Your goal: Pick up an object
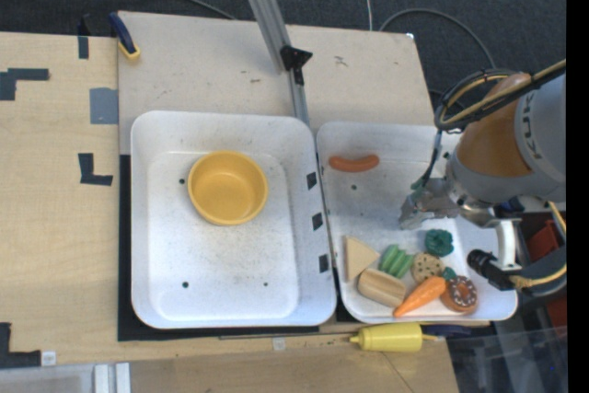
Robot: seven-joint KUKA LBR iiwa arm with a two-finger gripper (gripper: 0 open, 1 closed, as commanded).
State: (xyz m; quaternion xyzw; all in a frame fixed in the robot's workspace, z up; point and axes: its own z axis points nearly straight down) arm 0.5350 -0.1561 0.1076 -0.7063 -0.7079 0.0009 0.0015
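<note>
the tool is low inside the right bin, near its middle, and i cannot tell if it is released or clenched, because the wrist hides it. no object is seen in it. a toy sausage lies apart near the far wall. the other toys are grouped at the near edge: a cheese wedge, a green piece, a bread roll, a cookie, a carrot, a donut and a teal piece. the left bin holds a yellow bowl. a yellow bottle lies on the surface in front.
</note>
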